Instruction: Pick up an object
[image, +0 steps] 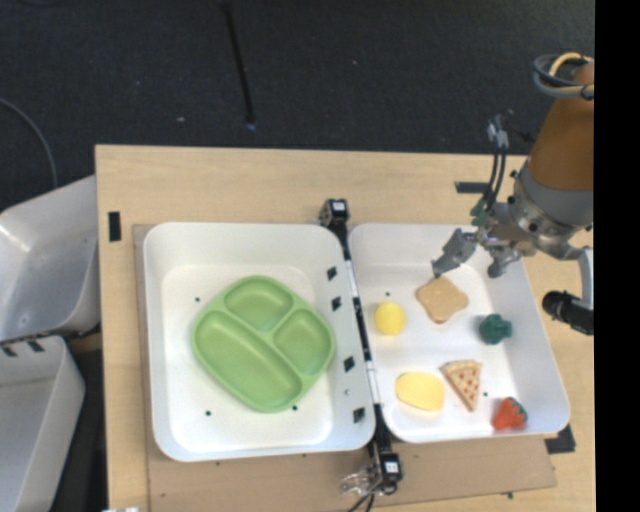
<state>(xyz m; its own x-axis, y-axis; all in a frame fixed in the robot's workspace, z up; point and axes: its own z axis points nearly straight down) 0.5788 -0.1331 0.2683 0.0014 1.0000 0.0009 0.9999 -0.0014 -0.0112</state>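
My gripper (476, 259) hangs over the far part of the right bin (400, 245), fingers spread apart with nothing between them. A tan slice of toast (441, 299) lies just below and to the left of the fingertips. Further objects in this bin: a yellow lemon (389, 319), a green broccoli piece (494, 328), a yellow oval piece (420, 391), a pizza slice (464, 382) and a red strawberry (509, 414).
The left bin (165, 260) bears a green divided plate (262, 341). A black-clipped ridge (352, 310) separates the two bins. A white box (40, 260) stands off the bench at the left.
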